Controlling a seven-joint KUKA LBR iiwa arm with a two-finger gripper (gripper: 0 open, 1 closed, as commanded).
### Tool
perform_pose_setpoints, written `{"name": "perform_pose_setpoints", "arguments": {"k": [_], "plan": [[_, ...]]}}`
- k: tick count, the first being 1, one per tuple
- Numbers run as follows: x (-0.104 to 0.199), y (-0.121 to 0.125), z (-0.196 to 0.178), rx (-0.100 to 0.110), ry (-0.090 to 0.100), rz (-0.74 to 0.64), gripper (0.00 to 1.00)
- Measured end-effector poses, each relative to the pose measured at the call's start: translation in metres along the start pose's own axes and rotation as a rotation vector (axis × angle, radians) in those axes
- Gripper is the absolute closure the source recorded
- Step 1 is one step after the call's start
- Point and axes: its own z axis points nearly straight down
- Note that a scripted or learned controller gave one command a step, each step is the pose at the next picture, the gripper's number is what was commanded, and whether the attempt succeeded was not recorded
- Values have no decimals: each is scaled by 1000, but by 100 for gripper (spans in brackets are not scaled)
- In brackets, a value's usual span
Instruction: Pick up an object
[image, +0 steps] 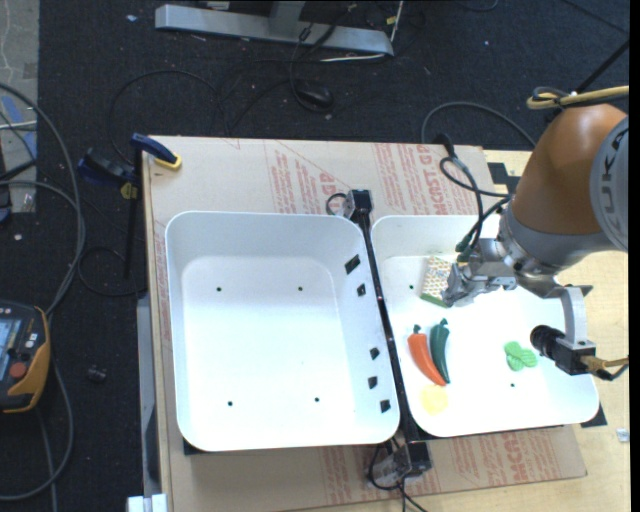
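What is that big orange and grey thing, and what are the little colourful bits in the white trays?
That is a robot arm, seen by a camera looking down from above. It reaches in from the right, and its claw is at the end. Two white trays sit side by side on a board. The right tray has small toys: an orange carrot, a dark green pepper, a yellow piece, a green piece and a speckled block beside the claw. I cannot tell if the claw holds anything.
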Motion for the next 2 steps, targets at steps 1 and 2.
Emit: {"name": "perform_pose_setpoints", "arguments": {"k": [1, 2], "plan": [[52, -4, -10, -1, 0, -1, 100], [105, -1, 1, 1, 0, 0, 100]]}}
